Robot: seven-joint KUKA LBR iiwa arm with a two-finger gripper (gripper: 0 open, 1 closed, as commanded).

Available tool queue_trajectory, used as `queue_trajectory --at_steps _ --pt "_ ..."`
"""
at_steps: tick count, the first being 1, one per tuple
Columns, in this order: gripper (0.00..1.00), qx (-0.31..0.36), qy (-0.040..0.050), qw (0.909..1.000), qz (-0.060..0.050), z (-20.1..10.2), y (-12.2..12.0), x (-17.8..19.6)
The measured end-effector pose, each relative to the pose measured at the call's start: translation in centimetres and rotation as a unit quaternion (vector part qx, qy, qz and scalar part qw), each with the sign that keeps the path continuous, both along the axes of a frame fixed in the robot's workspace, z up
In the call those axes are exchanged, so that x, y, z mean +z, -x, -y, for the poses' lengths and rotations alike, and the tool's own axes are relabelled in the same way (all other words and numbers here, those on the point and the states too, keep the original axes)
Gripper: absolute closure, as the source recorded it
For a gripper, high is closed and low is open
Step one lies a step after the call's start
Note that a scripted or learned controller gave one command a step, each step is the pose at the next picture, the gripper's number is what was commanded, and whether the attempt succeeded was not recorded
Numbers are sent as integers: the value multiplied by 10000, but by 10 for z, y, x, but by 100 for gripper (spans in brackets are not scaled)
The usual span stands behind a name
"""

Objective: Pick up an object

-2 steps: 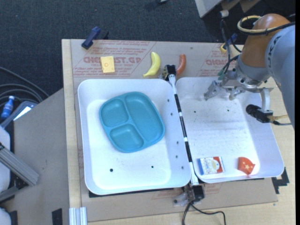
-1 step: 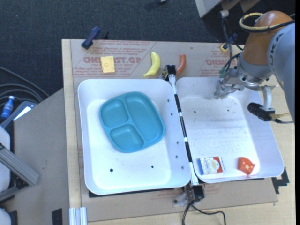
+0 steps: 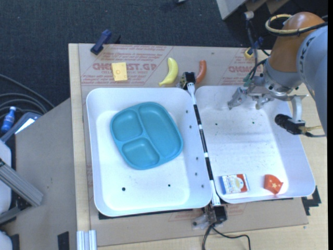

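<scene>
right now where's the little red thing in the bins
The small red object lies in the right bin, at its near right corner, just right of the white and blue card.

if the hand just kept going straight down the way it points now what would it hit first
Most likely the bare floor of the right bin. The hand hangs over that bin's far end, with nothing under it. The small white carton and red object lie at the near end, well off that line. Height above the floor is unclear.

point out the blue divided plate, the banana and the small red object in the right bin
blue divided plate (image 3: 146,134): camera view, centre ridge
banana (image 3: 169,72): camera view, mid curve
small red object (image 3: 272,183): camera view, its top face
</scene>
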State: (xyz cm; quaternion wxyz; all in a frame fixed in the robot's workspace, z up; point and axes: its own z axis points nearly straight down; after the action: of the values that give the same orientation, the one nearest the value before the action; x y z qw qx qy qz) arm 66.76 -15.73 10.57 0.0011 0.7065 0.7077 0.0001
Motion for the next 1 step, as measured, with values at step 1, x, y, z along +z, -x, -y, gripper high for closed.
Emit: queue_trajectory --at_steps 1 --pt "100 1 3 10000 13 0 -1 11"
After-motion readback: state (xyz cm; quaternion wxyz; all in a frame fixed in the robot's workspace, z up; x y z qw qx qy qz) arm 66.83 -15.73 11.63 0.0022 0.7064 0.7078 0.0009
